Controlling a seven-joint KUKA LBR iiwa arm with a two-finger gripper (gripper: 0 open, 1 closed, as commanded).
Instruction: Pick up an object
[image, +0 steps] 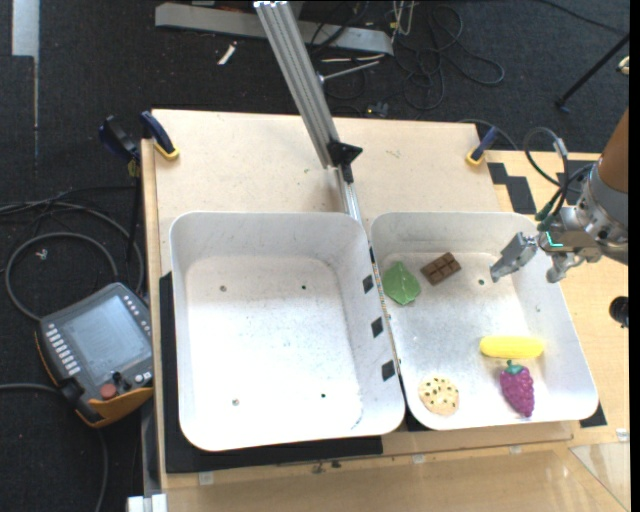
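Camera view, bench: a pale wooden bench top (260, 160) carries two shallow white bins side by side, their inner rims touching along the middle.
Left bin: the left bin (190, 300) has a speckled floor and a few small dark dots.
Right bin: the right bin (470, 330) holds five small objects, all apart from one another except the lower right pair.
Green piece: a green leaf-shaped piece (402, 284) lies flat near the right bin's left wall, in the upper part.
Brown piece: a brown chocolate-like block (440, 268) lies just right of the green piece, slightly tilted.
Yellow piece: a yellow banana-like piece (512, 347) lies crosswise in the lower right part of the right bin.
Purple piece: a purple grape bunch (518, 389) lies just below the yellow piece; touching or a hair apart, cannot tell.
Cookie: a round tan cookie with dark spots (439, 395) rests near the front wall, left of the grapes.
Arm: the grey arm (610, 190) enters from the right edge, above the right bin's upper right corner.
Gripper: the gripper (533, 256) sits over the right bin's upper right area, two fingers spread apart, nothing between them.
Gripper vs. objects: well apart from the brown block, and above the yellow piece in the frame.
Surroundings: a slanted metal pole (300, 85) rises behind the bins; a handheld control pendant (95, 345) lies on the dark floor at left; yellow-tipped clamps (160, 140) grip the bench's back corners.
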